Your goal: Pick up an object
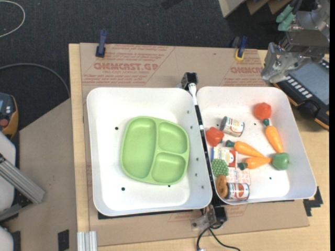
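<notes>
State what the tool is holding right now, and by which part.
Nothing. The tool hangs above the right bin's far corner, with no object between its fingers; the toy food lies in the bin.

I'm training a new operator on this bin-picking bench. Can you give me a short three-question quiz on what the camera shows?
1. True or false: the green divided plate lies in the same bin as the carrots.
2. Multiple choice: where is the gripper? A) down among the toy food B) over the green plate C) above the far corner of the right bin, clear of the items.
3. Fill in: the toy food, such as the red tomato, the carrot and the small can, is all in the ____ bin.

Key
1. False: the plate is alone in the left bin.
2. C
3. right
</notes>
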`<state>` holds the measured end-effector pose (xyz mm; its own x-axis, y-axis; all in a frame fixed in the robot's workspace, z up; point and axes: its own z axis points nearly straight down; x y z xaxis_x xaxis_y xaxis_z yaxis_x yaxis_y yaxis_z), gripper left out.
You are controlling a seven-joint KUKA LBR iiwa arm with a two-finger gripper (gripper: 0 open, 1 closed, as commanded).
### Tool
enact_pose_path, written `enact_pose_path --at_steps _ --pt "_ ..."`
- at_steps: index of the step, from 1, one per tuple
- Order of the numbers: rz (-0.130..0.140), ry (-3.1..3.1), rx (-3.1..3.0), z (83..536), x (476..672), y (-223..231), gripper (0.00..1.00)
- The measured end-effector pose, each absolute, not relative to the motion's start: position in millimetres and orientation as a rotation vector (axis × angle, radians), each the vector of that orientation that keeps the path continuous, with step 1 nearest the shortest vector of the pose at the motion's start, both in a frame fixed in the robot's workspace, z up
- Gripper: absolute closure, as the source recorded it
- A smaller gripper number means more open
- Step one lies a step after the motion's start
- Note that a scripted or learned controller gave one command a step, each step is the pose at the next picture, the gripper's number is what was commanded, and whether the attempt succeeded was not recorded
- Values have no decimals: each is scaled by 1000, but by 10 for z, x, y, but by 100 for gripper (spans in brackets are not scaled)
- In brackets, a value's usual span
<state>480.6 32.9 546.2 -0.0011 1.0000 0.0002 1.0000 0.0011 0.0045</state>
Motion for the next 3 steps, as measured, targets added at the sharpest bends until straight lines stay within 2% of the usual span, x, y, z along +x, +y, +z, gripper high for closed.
enact_pose_path --at_steps 1,2,3 --pt "-7 2214 2233 4932 4788 -389 100" --pt "9 2224 2213 5377 4889 103 100" --pt "1 2230 2214 5352 4788 669 100"
